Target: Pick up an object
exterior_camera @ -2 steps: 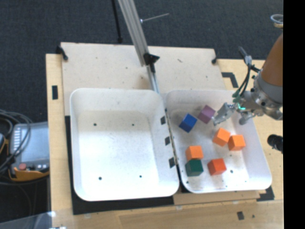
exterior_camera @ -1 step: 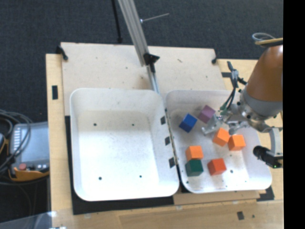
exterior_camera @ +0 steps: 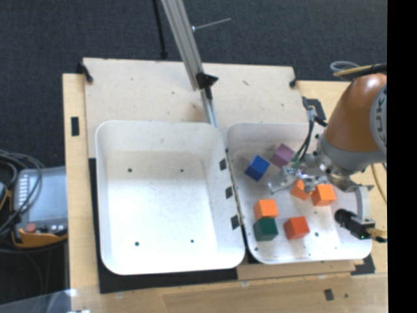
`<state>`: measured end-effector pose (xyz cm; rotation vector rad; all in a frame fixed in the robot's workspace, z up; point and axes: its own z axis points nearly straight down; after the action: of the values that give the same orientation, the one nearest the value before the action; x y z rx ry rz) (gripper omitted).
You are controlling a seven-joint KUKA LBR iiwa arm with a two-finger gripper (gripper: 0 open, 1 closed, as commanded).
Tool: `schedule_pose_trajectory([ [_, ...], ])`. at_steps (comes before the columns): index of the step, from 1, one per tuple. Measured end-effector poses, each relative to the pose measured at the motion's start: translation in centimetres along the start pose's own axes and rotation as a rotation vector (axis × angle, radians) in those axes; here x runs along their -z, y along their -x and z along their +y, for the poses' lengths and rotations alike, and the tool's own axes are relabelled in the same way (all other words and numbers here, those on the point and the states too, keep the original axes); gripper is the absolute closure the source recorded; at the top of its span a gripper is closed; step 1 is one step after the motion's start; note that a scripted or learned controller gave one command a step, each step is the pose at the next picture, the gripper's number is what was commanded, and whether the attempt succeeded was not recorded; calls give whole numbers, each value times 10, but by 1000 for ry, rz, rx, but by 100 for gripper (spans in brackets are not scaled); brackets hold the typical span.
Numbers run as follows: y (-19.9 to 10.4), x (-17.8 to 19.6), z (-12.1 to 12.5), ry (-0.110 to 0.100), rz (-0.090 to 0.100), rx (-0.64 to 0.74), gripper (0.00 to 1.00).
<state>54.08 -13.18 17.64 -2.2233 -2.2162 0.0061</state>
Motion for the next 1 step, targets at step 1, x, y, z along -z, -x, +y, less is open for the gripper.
schedule_pose_trajectory([
  [1, -3, -53, 2, 18, 1, 1, 0],
])
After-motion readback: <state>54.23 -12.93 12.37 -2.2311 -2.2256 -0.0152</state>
